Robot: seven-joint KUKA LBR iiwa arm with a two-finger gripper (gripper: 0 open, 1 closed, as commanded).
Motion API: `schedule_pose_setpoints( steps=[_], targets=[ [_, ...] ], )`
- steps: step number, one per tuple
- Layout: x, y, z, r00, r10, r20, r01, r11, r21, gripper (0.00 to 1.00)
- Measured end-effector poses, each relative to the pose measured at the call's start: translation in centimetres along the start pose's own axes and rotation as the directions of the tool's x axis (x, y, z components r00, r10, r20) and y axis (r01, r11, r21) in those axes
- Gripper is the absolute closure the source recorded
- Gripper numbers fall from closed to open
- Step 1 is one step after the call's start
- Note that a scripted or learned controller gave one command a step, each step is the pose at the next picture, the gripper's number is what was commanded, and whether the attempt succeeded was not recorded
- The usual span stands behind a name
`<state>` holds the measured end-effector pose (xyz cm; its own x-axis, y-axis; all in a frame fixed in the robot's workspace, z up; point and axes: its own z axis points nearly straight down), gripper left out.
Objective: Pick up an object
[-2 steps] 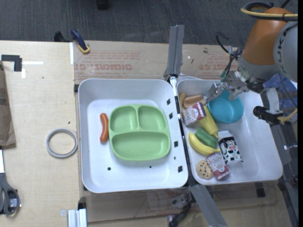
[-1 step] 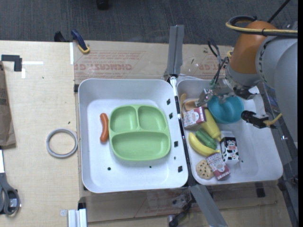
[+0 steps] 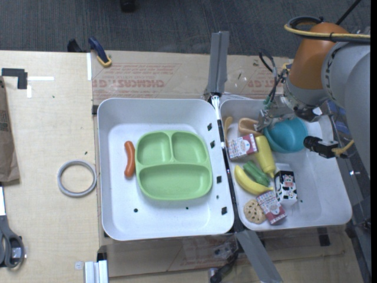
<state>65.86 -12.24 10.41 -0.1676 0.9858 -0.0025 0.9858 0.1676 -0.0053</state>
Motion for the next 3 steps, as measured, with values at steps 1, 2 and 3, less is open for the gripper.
schedule_pose_setpoints(
  steps=[1, 2, 3],
  targets=[
    [-0.2, -0.1, -0.9, 1.000, 0.002, 0.000, -0.002, 1.000, 0.005, 1.00],
    [0.7, -4.4, 0.6, 1.000, -0.002, 0.003, 0.002, 1.000, -0.018, 1.00],
    [0.8, -4.6, 1.0, 1.000, -0.002, 0.000, 0.002, 1.000, -0.010, 0.00]
  ],
)
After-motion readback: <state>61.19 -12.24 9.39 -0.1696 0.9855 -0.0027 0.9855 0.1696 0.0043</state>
